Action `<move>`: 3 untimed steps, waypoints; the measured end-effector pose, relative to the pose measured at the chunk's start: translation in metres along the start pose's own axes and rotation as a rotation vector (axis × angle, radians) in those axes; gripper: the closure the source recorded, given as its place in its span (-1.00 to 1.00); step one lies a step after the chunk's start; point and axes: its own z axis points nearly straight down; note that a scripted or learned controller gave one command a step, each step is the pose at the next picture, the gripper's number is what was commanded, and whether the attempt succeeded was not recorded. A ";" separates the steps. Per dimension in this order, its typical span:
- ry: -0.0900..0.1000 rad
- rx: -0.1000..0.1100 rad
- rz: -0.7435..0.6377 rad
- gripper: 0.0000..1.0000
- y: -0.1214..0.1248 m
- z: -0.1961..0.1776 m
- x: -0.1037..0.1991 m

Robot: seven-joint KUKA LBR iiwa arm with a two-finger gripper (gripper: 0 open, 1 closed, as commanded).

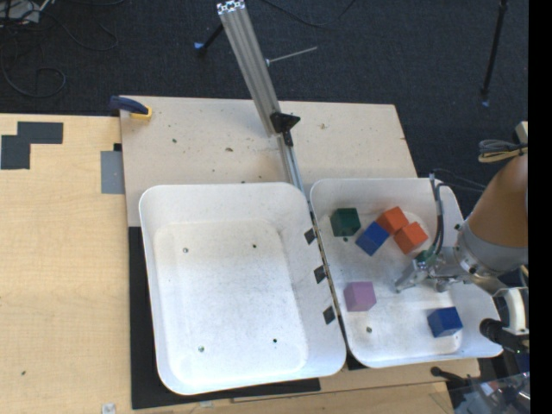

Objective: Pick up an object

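Pale wooden bench (52, 257) under two white bins (228, 369), dark carpet (388, 41) beyond

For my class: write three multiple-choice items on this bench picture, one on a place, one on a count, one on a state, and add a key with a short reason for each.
1. Where does the purple block lie?
A. In the right bin, near its left wall
B. In the left bin
C. On the bench outside both bins

2. How many blue blocks lie in the right bin?
A. One
B. Two
C. Four

3. How does the gripper stand?
A. Raised above the left bin
B. Low in the right bin, beside the orange blocks
C. Parked over the wooden board

Key: 1 A, it sits just right of the divide. 2 B, one blue block lies by the green block, another blue block nearer the front. 3 B, its tip is just below the orange blocks.
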 end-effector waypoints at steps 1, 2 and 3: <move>-0.002 -0.004 0.007 1.00 0.001 -0.013 -0.002; -0.004 -0.011 0.007 1.00 -0.009 -0.064 0.000; -0.005 -0.013 -0.005 1.00 0.000 -0.123 0.000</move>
